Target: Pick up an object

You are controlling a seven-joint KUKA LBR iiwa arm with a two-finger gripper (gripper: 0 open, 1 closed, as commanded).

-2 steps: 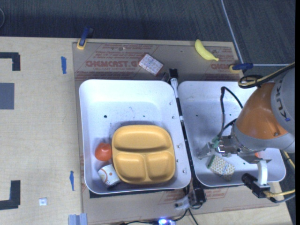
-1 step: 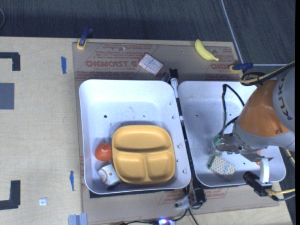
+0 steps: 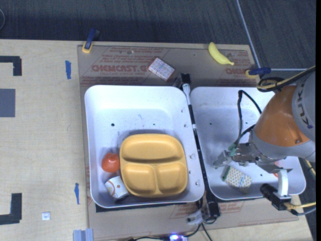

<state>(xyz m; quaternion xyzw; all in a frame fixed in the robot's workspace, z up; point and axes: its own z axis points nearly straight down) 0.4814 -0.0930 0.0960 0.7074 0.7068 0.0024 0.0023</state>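
Near edge, left bin (image 3: 95, 134): a yellow tray (image 3: 153, 163) lay upside down, with a white cup (image 3: 116, 187) touching its near-left corner and an orange ball (image 3: 110, 162) just beside its left side. Right bin (image 3: 215, 109): a pale patterned sponge (image 3: 236, 177) lay near the front wall, and the gripper (image 3: 230, 159) stood just above it, not gripping it; whether it was spread or pressed together could not be told. Far side, on the board behind the bins: a small box (image 3: 161, 69) and a banana (image 3: 219, 54).

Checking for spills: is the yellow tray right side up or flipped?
Right side up: the yellow tray lies flat in the left bin, its three hollow compartments facing the camera.
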